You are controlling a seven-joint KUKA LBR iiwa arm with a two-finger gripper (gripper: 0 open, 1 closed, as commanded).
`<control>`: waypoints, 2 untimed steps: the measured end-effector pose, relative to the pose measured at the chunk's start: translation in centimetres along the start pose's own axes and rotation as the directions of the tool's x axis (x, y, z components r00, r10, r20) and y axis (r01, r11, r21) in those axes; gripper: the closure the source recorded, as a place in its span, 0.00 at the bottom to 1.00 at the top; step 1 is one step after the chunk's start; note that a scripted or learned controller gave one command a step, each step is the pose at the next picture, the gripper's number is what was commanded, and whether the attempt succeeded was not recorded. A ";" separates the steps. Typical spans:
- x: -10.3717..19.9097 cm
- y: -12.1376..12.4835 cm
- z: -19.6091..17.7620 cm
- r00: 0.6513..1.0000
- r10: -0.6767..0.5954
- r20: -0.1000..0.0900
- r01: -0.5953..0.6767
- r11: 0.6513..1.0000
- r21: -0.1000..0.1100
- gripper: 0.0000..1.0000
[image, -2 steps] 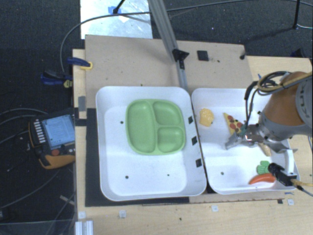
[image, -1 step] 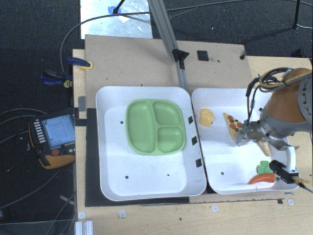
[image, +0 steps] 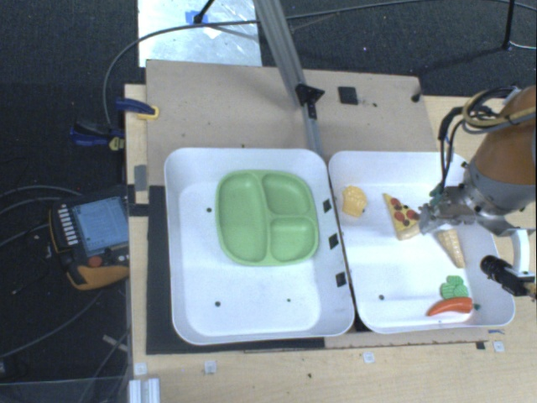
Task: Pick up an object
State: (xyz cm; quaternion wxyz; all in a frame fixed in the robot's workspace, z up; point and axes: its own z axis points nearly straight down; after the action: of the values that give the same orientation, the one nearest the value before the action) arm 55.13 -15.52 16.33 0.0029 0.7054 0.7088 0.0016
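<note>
**Closing in on a toy in the right bin; no grasp confirmed**

Reading from the left: the left bin [image: 189,309] carries a green divided plate [image: 267,217], well apart from the work. The right bin [image: 403,305] holds the candidates. A small yellow toy [image: 355,200] lies near its left wall; next, a pizza slice toy [image: 402,215]; then a pale cone [image: 452,246]; a carrot toy [image: 451,300] lies near the front right corner.

The gripper [image: 440,219] sits low between the pizza slice and the cone, touching or just beside both. Judgement: the step in hand is the descent onto a target, probably the pizza slice. Whether the jaws stand apart or together cannot be told, and nothing shows between them. The next move calls for closing squarely on one toy, then lifting straight up.
</note>
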 end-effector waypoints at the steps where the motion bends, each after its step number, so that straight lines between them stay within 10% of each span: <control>1: 0.3 0.6 -6.3 1.000 -0.001 0.000 0.001 1.000 -0.001 1.00; 2: 0.3 0.8 -9.6 1.000 -0.001 -0.001 0.001 1.000 0.001 1.00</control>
State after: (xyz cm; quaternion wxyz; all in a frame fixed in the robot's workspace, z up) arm 55.87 -15.24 25.96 0.0024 0.7050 0.7092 0.0015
